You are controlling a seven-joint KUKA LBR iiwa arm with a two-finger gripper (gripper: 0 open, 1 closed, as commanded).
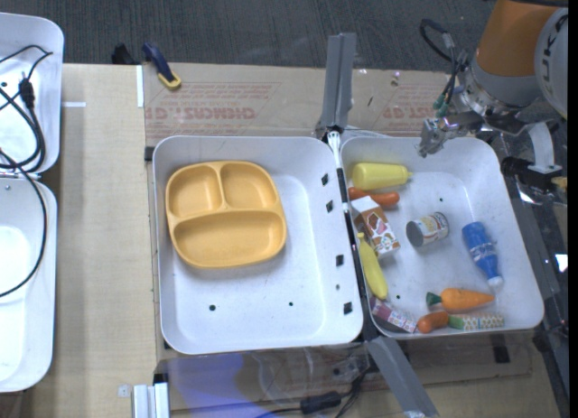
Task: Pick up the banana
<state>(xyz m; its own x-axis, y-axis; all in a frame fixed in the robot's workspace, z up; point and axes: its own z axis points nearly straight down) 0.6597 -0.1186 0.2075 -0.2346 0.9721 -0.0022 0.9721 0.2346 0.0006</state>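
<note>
Banana [371,267] lies lengthwise along the right bin's [506,227] left wall, well apart from the gripper [432,139]; its grip state is unclear.

One fixed overhead camera looks down aslant on both bins [172,227].

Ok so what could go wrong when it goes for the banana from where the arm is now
Two risks. The banana lies tight along the right bin's left wall, so one of the fingers may hit the wall instead of sliding beside it. A small carton rests right by its upper end, and a closing grasp could catch or nudge that. The gripper sits at the bin's far edge, so it must also cross over the yellow bottle.
</note>
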